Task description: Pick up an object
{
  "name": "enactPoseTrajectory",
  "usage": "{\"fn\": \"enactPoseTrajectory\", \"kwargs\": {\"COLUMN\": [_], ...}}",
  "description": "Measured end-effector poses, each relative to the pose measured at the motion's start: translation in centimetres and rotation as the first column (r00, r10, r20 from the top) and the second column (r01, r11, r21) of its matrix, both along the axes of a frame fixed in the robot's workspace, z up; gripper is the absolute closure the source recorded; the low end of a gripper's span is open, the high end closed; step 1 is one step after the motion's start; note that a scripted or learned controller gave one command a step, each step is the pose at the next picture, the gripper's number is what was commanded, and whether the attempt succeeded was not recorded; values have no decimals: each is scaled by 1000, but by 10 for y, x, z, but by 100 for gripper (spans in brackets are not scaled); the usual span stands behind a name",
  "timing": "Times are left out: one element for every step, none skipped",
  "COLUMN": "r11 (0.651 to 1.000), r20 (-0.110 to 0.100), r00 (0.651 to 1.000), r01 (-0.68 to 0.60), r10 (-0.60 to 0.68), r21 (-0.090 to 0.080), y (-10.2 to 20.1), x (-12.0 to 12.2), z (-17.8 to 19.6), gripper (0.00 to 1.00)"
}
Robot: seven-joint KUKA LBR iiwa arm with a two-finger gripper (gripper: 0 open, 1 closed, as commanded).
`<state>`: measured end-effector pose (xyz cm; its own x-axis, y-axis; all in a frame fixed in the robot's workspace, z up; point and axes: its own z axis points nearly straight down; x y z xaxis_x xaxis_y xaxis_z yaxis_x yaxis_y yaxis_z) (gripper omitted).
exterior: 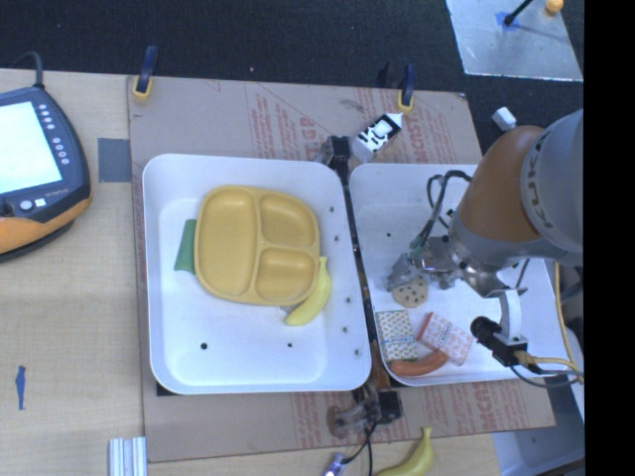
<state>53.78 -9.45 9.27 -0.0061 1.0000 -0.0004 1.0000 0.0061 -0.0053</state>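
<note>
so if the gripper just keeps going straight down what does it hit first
Probably the round tan perforated disc on the right white bin's floor; the gripper appears to sit just above it, though depth is unclear from this slanted view.

Two bins are set side by side on a bench, the left bin [169, 266] and the right bin [382, 206]. In the left bin a divided plate [258, 244] is laid over a flat card [186, 246] at its left, with a banana [312, 300] touching its lower right edge. In the right bin a cracker [408, 291] is placed near the middle, below it a packet [395, 333] beside a wrapped sweet [446, 337], and a sausage [419, 367] is laid along the near wall; the arm [506, 206] is stretched over this bin from the right.
</note>
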Motion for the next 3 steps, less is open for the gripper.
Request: {"fn": "enactPoseTrajectory", "kwargs": {"r11": [1000,1000,1000], "r20": [2,2,2], "r00": [1000,1000,1000], "r01": [-1,-2,-2], "r10": [1,2,2], "r21": [0,0,0], "y": [-1,-1,-2], "x": [1,1,2], "z": [12,12,22], "gripper": [100,0,100]}}
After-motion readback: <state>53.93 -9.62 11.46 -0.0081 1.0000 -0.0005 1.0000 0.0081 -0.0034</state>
